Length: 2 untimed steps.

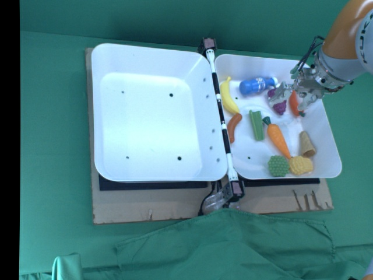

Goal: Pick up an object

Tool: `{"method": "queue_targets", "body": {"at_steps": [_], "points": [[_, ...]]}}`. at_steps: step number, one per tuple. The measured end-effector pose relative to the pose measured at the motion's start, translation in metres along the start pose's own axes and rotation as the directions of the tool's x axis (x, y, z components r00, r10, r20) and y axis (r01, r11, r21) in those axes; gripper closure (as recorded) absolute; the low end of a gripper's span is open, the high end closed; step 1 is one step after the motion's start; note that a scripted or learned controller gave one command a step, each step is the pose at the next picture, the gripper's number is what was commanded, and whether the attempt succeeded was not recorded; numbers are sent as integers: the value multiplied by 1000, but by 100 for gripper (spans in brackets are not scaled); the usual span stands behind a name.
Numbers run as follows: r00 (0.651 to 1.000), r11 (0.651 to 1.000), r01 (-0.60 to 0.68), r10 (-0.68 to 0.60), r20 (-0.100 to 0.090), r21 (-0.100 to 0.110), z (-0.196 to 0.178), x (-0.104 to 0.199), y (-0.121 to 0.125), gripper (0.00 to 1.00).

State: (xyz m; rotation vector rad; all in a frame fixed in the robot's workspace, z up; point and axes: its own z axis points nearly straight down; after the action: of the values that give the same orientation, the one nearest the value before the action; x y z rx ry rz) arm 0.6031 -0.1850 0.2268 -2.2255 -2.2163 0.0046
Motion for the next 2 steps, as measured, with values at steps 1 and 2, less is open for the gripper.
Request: {"method": "queue_targets", "body": {"at_steps": [1, 2], "points": [[1000, 1000, 7, -7, -6, -13, 33, 4, 4, 0], [1000, 1000, 2, -2, 1, -16, 22, 1, 4, 100]]}}
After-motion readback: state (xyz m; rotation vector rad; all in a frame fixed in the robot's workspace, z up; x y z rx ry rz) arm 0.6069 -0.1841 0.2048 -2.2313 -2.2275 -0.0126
